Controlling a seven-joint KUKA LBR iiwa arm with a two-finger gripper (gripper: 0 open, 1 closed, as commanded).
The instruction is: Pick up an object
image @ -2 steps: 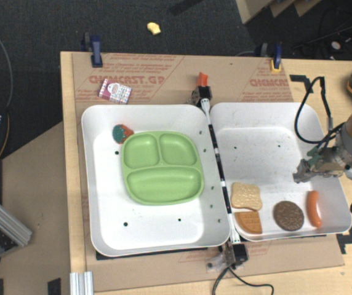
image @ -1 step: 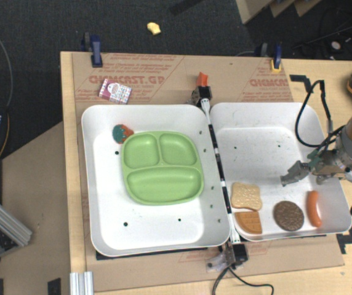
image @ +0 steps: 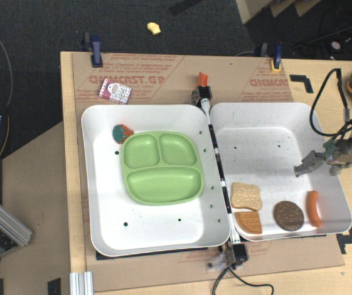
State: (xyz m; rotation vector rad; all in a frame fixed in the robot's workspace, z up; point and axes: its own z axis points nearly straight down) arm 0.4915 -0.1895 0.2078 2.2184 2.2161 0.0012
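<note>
The right bin (image: 268, 134) holds several toy foods along its near side: a pale bread slice (image: 247, 195), an orange-brown toast piece (image: 250, 221), a round brown patty (image: 288, 215) and an orange-red sausage (image: 314, 208). My gripper (image: 316, 160) hangs over the right bin's right side, above and slightly behind the sausage, apart from all the foods. Nothing shows held in it. In the left bin (image: 102, 214) a green divided plate (image: 162, 166) lies flat, with a small red and teal object (image: 122, 133) beside its far left corner.
A small pink patterned card (image: 115, 90) lies on the bench behind the left bin. Blue clamps (image: 93, 47) grip the bench's far edge and an orange clip (image: 202, 78) sits at the bins' joint. A black cable (image: 319, 97) loops above the right bin's far right corner.
</note>
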